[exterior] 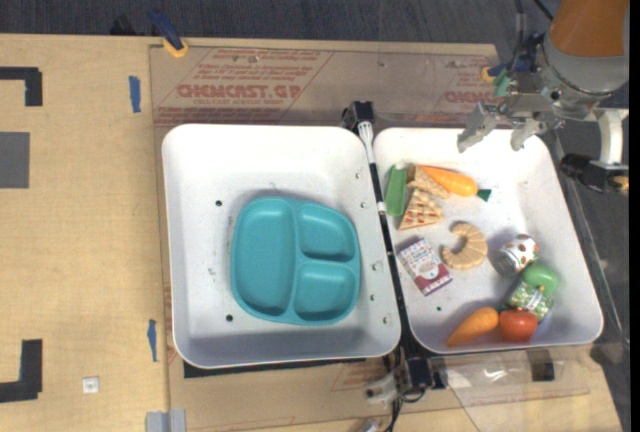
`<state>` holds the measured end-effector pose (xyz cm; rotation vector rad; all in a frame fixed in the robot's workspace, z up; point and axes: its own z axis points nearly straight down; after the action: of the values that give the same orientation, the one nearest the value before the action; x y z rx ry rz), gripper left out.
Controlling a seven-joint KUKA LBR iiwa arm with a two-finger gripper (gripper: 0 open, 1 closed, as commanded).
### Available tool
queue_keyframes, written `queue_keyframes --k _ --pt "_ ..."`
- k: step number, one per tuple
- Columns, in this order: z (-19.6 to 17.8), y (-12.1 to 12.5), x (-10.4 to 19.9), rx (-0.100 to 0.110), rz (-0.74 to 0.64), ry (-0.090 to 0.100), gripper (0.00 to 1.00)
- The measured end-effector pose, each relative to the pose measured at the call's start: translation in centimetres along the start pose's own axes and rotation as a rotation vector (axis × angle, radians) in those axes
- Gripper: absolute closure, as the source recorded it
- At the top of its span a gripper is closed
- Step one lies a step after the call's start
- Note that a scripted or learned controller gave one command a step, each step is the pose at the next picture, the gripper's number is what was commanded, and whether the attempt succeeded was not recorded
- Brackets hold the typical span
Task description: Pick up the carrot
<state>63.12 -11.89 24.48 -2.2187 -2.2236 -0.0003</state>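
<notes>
My tool (502, 128) hangs over the far rim of the right bin (575, 250), at about one o'clock from the bin's middle, with its two fingers spread and nothing between them. It is not yet down among the items.

The carrot (448, 181) I take to be the orange piece with a green tip lying near the bin's far wall, at about seven o'clock from the tool and fairly near it. It lies crosswise, tip pointing toward three o'clock, and touches the waffle wedge (422, 203) at its near side, with a green vegetable (397, 188) just beyond at nine o'clock. A second orange piece (473, 324) sits at the bin's near edge beside a red tomato (517, 324); it could also pass for a carrot, so I judge the closer one the sensible target.

To do this well, I would bring the tool over the carrot's thick middle, turn the fingers so they close across its short width, and descend straight, keeping the near finger out of the waffle wedge. A grasp close to the tapered end would likely slip.

As for writing, the cardboard sheet (250, 85) under the bins carries red print that reads roughly "CHEMCAST GP". The small carton (424, 263) has a printed face, too small to read.
</notes>
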Motion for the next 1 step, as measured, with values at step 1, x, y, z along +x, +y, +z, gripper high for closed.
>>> queue_keyframes --k 1 --pt "13.86 3.08 -1.34 -0.007 -0.251 -0.003 0.0"
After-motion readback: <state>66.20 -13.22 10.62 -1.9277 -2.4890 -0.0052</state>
